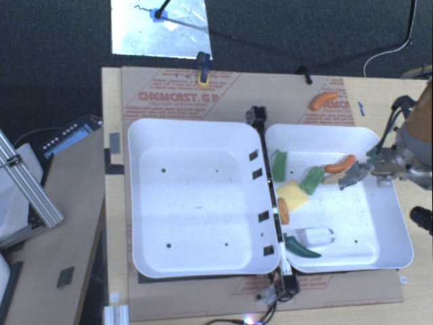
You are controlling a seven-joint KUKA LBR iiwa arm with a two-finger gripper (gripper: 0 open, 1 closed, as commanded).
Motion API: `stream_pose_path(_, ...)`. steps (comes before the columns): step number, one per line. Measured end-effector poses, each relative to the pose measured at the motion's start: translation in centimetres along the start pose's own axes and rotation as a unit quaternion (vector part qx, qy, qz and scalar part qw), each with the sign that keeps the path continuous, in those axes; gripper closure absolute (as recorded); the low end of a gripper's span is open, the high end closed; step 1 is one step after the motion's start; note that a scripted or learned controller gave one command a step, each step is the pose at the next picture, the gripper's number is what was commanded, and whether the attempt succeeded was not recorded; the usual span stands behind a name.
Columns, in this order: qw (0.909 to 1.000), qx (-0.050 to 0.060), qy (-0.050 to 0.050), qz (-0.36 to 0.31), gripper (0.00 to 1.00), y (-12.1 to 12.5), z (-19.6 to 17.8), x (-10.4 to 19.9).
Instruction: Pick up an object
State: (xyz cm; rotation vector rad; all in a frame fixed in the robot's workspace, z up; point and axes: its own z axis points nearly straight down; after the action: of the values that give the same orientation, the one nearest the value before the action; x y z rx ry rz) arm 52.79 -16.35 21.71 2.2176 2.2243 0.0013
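White plastic forms the two shallow bins that sit side by side on the surface (112, 100), and every candidate for the pick lies in the right-hand bin (369, 225), crowded toward its left wall and far edge. A light green oblong block (278, 164) stands against the left wall near the far corner. A second green block (312, 179) lies tilted just beside a pale yellow wedge (292, 196), and a small orange piece (283, 212) is tucked against the left wall below the wedge. Toward the near edge rest a dark green pepper-shaped toy (301, 248) and a whitish, half-transparent object (316, 236), close together. An orange sausage-shaped toy (339, 164) lies near the far edge, and it looks like the likeliest target, because the grey gripper (352, 176) sits just beside its right end, reaching in over the right rim at a low slant. Whether the gripper is parted or clenched cannot be told from this angle, and nothing shows between its tips, so I judge the grasp not yet made. Another orange sausage-shaped toy (323, 101) lies outside on the brown printed cardboard sheet (176, 97), beyond the far rim, presumably out of play. Loose scattering probably leaves room for an approach from above.
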Motion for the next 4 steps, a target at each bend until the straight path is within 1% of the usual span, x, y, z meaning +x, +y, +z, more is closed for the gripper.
stream_pose_path(1,1.0,-0.001,0.0,-0.001,1.0,0.1,-1.1,0.0)
stream_pose_path(2,1.0,-0.006,-0.002,-0.002,1.0,3.5,-9.9,-0.3)
stream_pose_path(3,1.0,-0.001,0.0,-0.004,1.0,4.2,-10.8,8.6)
stream_pose_path(4,1.0,-0.009,-0.001,-0.003,1.0,4.2,-27.3,10.4)
